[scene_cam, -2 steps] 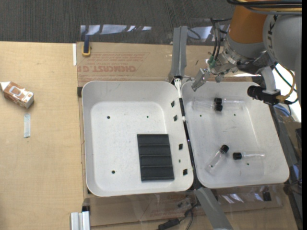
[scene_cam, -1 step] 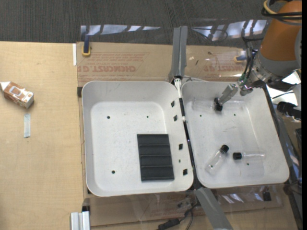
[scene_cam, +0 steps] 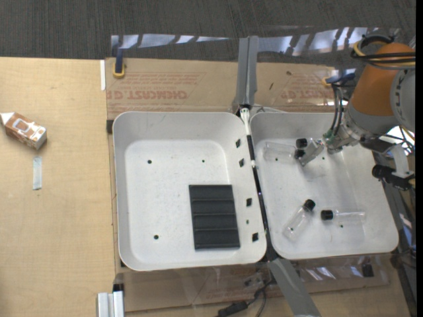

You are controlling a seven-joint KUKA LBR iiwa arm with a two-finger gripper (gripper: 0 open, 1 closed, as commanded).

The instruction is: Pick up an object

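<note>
Three clear, black-capped vials are seen in the right bin (scene_cam: 390,240): one vial (scene_cam: 281,152) just left of the gripper (scene_cam: 310,153), two (scene_cam: 299,218) (scene_cam: 344,214) nearer the camera. Whether anything is gripped cannot be told. A black ribbed block (scene_cam: 214,216) is seen in the left bin (scene_cam: 132,197).

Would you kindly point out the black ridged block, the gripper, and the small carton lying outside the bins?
black ridged block (scene_cam: 214,216), camera view, middle of its top.
gripper (scene_cam: 309,154), camera view, at its fingertips.
small carton (scene_cam: 25,131), camera view, its upper face.
</note>
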